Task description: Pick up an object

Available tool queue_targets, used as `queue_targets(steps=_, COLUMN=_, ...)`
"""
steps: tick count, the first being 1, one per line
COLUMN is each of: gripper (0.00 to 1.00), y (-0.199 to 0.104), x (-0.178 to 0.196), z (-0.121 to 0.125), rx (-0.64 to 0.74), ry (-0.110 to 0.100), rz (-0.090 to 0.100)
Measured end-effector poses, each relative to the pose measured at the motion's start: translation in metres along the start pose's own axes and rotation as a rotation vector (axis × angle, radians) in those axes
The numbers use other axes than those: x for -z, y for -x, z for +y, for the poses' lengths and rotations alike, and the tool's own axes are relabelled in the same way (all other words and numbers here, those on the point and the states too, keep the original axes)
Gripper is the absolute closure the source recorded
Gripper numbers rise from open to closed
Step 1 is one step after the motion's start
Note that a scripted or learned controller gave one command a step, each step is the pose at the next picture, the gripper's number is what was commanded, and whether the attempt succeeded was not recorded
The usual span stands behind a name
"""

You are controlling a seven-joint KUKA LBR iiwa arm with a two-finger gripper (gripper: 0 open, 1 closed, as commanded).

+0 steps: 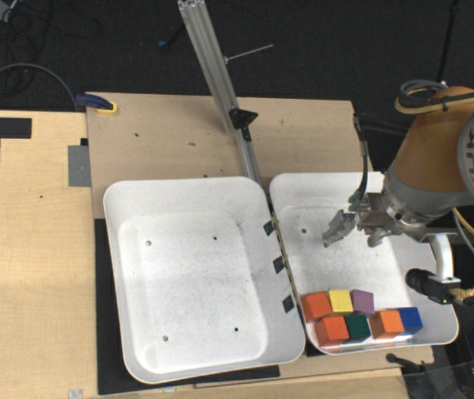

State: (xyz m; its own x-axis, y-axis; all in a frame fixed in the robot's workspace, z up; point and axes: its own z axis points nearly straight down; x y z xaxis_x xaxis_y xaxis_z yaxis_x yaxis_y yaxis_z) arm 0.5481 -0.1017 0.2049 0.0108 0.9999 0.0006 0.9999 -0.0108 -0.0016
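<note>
Nearest the bench's front edge, in the front corner of the right bin (291,191), a cluster of small blocks sits packed together in two short rows. The front row has an orange block (333,331), a green block (357,328), another orange block (388,323) and a blue block (411,317), each touching its neighbour. Just behind them are a third orange block (316,305), a yellow block (341,301) and a purple block (362,299), also touching one another and the row in front.

Farther back, over the bare middle of the same bin, the end effector (354,230) hangs well apart from the blocks. Its two fingers are spread, one finger (334,229) pointing toward the bin's divider side and the other nearer the arm, with nothing between them. The grey arm (436,152) with its orange band comes in from the right edge above it.

To the left, the left bin (125,194) lies beside the right one, the two meeting along a seam marked by small black clips (278,263).

Beyond the bins, a slanted metal rail (216,73) rises from near the seam toward the far edge of the bench (162,131). A small blue and yellow clamp (97,102) sits at the far left corner of the bench's board.
</note>
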Motion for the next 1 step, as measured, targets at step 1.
queue_targets(steps=1, gripper=0.00, y=-0.0740, x=-0.0159, z=0.0292, rx=0.018, ry=-0.001, rz=0.003)
